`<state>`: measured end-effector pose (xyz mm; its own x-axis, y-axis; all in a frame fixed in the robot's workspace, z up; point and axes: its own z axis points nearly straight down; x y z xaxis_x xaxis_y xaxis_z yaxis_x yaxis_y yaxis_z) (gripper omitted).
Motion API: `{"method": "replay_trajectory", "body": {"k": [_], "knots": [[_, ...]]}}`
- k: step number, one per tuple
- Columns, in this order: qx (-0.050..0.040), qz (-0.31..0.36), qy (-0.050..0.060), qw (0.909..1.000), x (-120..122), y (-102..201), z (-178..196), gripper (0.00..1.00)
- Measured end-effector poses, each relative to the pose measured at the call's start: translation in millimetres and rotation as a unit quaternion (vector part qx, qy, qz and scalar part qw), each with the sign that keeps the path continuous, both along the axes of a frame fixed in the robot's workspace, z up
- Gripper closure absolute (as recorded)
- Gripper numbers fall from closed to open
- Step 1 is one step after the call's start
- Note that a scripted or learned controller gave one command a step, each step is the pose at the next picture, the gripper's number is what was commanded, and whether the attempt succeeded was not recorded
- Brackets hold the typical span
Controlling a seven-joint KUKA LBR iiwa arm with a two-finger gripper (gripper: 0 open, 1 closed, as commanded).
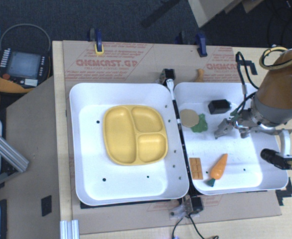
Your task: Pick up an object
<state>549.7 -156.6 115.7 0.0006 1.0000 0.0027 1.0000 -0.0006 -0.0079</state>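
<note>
Orange plastic toy carrot (219, 167) with green stub lies near the front edge of the right white bin (253, 180), tip pointing toward the back, just beside a flat brown waffle-like biscuit piece (196, 168) at the bin's left wall. Likely light, rigid, smooth and tapered, so slippery; best taken across the thicker middle, jaws square to its axis.

Two-finger gripper (224, 129) hangs mid-bin, back of the carrot, fingers slightly parted, nothing between them.

Other candidates: small black block (219, 105) toward the back edge, tan disc (189, 117) touching a green lumpy piece (201, 124) at the left wall.

Left white bin (86, 108) carries a yellow three-compartment plate (135, 134).

Red print on the cardboard sheet (121, 59) reads "CHEMCAST GP".
</note>
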Motion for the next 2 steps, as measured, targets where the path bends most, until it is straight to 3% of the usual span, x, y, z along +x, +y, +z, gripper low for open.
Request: {"method": "replay_trajectory", "body": {"k": [1,2], "knots": [[-0.0002,0.000,-0.001,1.0000,-0.9,0.7,-33.4,0.00],[-0.0013,0.000,-0.004,1.0000,0.4,0.2,-20.6,1.00]]}}
